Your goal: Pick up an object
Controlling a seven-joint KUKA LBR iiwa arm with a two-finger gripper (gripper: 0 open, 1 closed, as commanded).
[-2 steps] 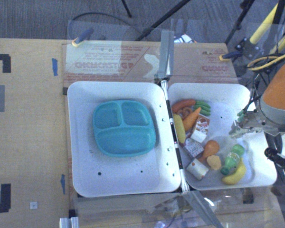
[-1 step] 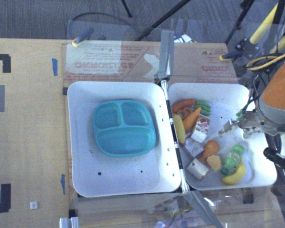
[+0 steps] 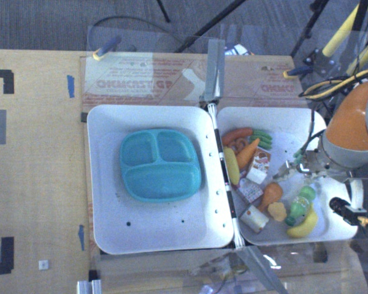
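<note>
The right bin point(image 3: 282, 124) holds a heap of toy foods. Along its left side lie a yellow banana point(image 3: 231, 166), a carrot point(image 3: 248, 153), a red sausage point(image 3: 236, 136) and green pods point(image 3: 263, 139). Near the middle are a small carton point(image 3: 261, 162) and a red-and-white box point(image 3: 250, 190). Further front sit an orange piece point(image 3: 270, 195), a tan nugget point(image 3: 277, 211), a grey-white can point(image 3: 254, 218), a green bottle point(image 3: 302, 201) and a second banana point(image 3: 304, 226). My gripper point(image 3: 299, 165) hangs over the right half of this bin, just behind the green bottle. Nothing shows in its grasp.
A blue divided plate point(image 3: 161, 165) lies in the left bin point(image 3: 104, 182). The two bins meet at a rim point(image 3: 222, 176). The arm's orange band point(image 3: 354, 122) and cables point(image 3: 331, 84) crowd the right bin's far right corner. A cardboard sheet point(image 3: 153, 78) lies behind the bins.
</note>
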